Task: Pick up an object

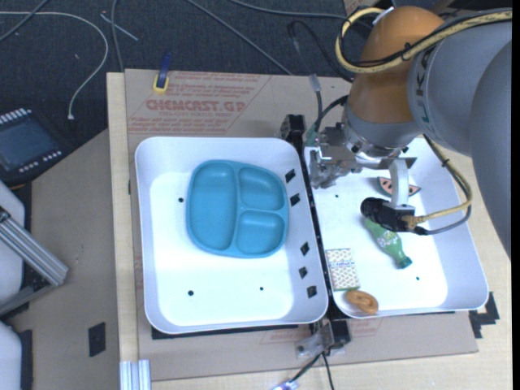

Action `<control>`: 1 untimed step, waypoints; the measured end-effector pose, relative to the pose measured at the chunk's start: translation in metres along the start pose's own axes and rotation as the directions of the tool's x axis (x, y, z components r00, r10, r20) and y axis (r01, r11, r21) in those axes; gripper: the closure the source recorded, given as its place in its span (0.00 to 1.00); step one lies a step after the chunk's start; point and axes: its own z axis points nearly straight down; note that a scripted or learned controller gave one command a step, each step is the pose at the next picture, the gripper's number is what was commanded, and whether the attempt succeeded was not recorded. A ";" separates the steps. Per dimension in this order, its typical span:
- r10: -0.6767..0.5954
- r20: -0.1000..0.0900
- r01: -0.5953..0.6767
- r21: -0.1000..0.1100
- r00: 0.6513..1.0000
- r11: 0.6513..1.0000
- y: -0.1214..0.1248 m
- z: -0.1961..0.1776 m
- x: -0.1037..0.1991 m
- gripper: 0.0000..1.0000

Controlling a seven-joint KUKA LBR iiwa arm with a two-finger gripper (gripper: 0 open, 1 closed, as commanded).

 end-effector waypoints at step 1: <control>-0.001 -0.002 0.001 -0.002 1.000 1.000 0.012 -0.012 0.052 1.00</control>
